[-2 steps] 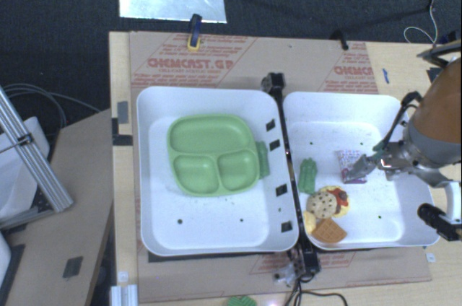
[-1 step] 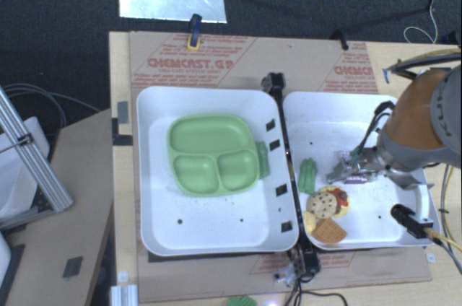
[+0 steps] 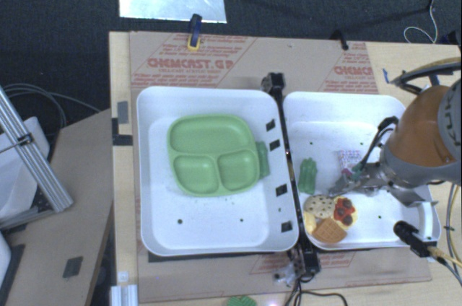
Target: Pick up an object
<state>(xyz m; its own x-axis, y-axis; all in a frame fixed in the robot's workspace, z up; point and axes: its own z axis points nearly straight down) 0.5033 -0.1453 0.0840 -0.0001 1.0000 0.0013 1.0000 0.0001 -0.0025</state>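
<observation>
The right bin (image 3: 325,117) holds several small toy foods. A green piece (image 3: 308,175) lies by its left wall. Near the front left corner sit a speckled cookie (image 3: 317,207), a waffle (image 3: 330,230) and a red berry tart (image 3: 345,211). A pale pink-and-purple item (image 3: 349,156) lies near the middle. My gripper (image 3: 345,182) is low inside this bin, just above the tart and right of the green piece, with the pink item just behind it. I see nothing held in it.
The left bin (image 3: 155,225) holds a green divided plate (image 3: 214,154). A black divider (image 3: 283,153) with clips separates the bins. The arm's orange band (image 3: 426,131) and grey wrist cover the right bin's right side. Cables lie at the bench's front edge.
</observation>
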